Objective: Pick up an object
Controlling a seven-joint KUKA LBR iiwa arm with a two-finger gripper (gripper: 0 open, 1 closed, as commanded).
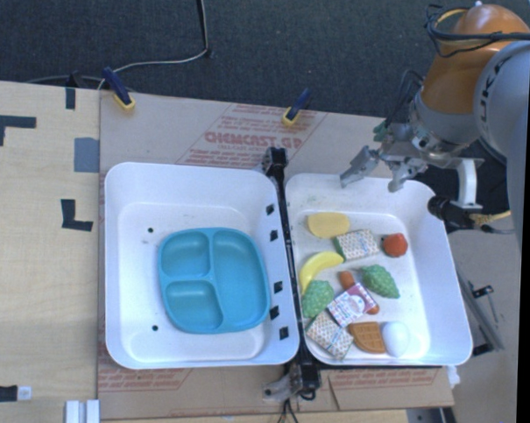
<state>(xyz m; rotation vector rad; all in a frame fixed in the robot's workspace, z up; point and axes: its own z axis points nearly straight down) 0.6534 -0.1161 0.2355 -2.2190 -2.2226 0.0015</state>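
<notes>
Right bin (438,258) — landmark. Arm cut off by the frame's right edge. Toy foods crowd together inside the bin, partly overlapping: yellow piece (327,225), red tomato (394,245), banana (319,267), white egg (396,338). Pincer (378,174) — fingers spread wide, holding nothing, above the bin's far rim, clear of the foods.

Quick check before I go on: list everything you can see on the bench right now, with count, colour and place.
Bins: 2, white, side by side on the bench.
Divided plate: 1, light blue, in the left bin.
Toy foods: about ten, yellow, green, red, orange, white, checkered, clustered in the right bin.
Banana: 1, yellow, right bin near the divider.
Egg: 1, white, right bin, front corner.
Clamps: 2, yellow and blue, at the board's back edge.
Gripper: 1, grey, fingers spread, above the right bin's back rim.
</notes>
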